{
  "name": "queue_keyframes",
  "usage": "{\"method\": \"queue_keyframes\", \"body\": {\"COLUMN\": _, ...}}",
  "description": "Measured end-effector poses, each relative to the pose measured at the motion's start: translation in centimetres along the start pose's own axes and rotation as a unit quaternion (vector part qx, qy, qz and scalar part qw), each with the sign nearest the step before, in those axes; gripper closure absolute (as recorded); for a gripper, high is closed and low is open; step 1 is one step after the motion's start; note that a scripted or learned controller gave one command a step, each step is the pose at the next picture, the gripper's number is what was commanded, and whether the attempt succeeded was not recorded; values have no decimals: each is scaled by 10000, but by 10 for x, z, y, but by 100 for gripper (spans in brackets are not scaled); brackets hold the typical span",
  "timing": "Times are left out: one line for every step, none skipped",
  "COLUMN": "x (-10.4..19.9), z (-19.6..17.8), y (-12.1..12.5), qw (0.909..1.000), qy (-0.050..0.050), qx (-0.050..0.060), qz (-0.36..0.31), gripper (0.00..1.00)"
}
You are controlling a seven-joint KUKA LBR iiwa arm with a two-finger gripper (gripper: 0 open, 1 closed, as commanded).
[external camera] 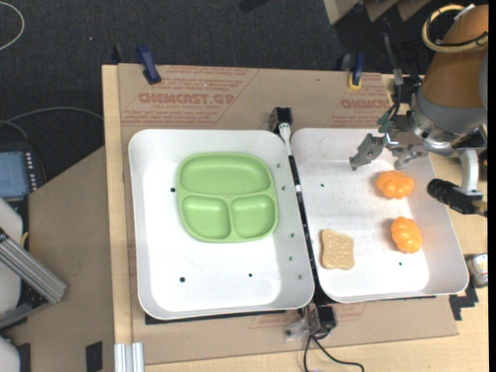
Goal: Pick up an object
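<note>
Resting on the worktop [116, 208] were two shallow white bins side by side, the left bin [155, 277] and the right bin [364, 281], their inner edges touching along the middle. Nearest the camera in the right bin lay one tan slice of bread [337, 249], flat, close to that bin's left wall. A little further back and well to its right sat one orange pumpkin-shaped object [407, 235], near the right rim. Further again, a second orange pumpkin-like piece [394, 184] sat apart from the first, so three loose things were counted in that bin. The left bin held a single green divided plate [227, 196], with one long compartment at the far side and two smaller ones at the near side, lying slightly toward the bin's far half. Just beyond the second orange piece hung the end effector [385, 152], its two grey fingers spread wide and nothing between them, one finger [364, 155] pointing down-left over bare bin floor, close to the orange piece but not touching it. Behind it rose the arm [457, 76] with its orange band. At the worktop's far edge stood two clamps, one blue clamp [147, 63] on the left and another clamp [356, 74] on the right.
</note>
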State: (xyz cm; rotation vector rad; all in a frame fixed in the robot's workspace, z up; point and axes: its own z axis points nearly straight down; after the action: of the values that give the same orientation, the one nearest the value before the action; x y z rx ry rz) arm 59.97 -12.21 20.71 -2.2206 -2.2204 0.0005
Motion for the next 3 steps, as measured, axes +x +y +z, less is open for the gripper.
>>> {"method": "queue_keyframes", "body": {"x": -50, "z": 92, "y": 20, "qw": 10000, "qy": -4, "qx": -7, "qz": 11, "gripper": 0}}
{"method": "queue_keyframes", "body": {"x": -85, "z": 104, "y": -1, "qw": 10000, "qy": -1, "qx": -24, "qz": -24, "gripper": 0}}
{"method": "queue_keyframes", "body": {"x": -26, "z": 123, "y": -7, "qw": 10000, "qy": 16, "qx": 15, "qz": -24, "gripper": 0}}
